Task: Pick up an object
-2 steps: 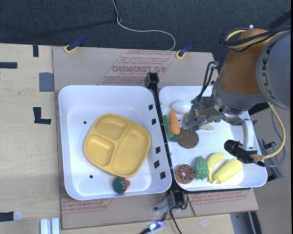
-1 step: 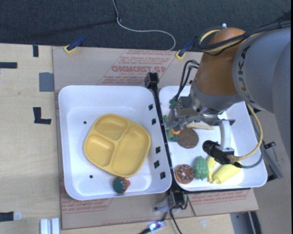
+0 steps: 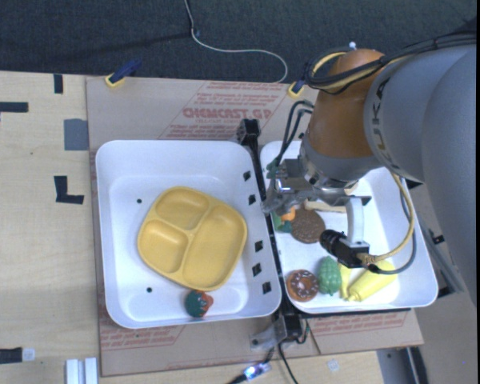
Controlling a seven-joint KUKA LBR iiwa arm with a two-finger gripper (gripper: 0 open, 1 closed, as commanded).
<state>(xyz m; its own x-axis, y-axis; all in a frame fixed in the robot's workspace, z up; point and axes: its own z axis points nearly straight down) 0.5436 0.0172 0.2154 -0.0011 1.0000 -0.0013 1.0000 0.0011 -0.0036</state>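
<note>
Two white bins point(image 3: 112, 214) sit on the bench. In the right one, the gripper point(image 3: 292, 206) is lowered by a brown cookie point(image 3: 308, 226); its grip cannot be told. A firm pinch is needed next.

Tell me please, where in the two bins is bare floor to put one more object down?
Left bin: a bare strip lies between its far wall and the yellow divided plate; the small red-green toy takes the near edge. Right bin: crowded, with the claw, brown cookie, donut, green toy and yellow corn.

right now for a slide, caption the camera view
KUKA arm's gripper lowered into the right bin over toy food; a yellow divided plate sits in the left bin.
</note>
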